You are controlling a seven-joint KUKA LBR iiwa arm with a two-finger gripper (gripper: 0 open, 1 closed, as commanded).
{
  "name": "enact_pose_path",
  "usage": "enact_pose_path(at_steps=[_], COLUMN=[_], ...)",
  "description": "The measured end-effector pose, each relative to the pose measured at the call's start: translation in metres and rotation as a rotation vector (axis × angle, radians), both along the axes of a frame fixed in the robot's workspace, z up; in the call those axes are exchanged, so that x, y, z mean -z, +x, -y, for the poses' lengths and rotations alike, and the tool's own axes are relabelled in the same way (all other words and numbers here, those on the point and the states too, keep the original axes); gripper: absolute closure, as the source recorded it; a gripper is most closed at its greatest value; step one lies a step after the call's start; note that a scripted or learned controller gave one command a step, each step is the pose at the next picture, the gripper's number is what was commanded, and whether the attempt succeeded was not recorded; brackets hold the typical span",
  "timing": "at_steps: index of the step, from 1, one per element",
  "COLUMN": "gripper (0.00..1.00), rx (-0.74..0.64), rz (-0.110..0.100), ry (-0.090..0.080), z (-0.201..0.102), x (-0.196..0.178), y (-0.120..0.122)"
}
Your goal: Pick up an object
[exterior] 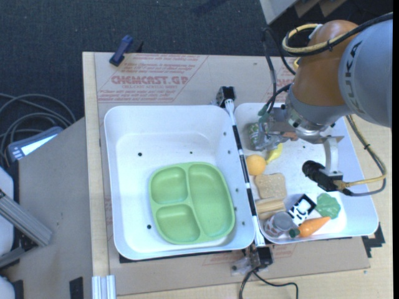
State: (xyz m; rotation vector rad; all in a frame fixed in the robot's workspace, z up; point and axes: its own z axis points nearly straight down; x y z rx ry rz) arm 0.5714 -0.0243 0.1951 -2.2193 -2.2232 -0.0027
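Note:
The right bin (361,185) holds several small objects. My gripper (267,137) is down in this bin's far left part, right over a yellow banana-like piece (275,152) that pokes out from under it. Just in front of it lies an orange round fruit (255,164), then a slice of bread (270,185) and a wooden block (270,205). A small can (280,224), a carrot (313,225), a green leafy toy (329,205) and a black-and-white box (302,208) crowd the near end. The arm hides the bin's far right part.
The left bin (124,129) holds a green divided plate (190,201) in its near half. A clamp (225,95) sits at the far end of the shared rim between the bins. A black cylinder (318,174) on a cable hangs over the right bin.

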Motion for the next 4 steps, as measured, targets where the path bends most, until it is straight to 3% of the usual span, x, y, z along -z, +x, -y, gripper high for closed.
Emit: enact_pose_path(at_steps=[1,2,3,4], gripper=[1.00,0.00,0.00,0.00], rx=[0.001,0.002,0.003,0.003], rz=[-0.003,-0.003,-0.004,0.001], ry=[0.000,-0.001,-0.002,-0.003], z=[-0.073,-0.073,-0.009,0.013], x=[-0.031,-0.031,0.011,0.010], y=[-0.034,-0.034,-0.016,0.005])
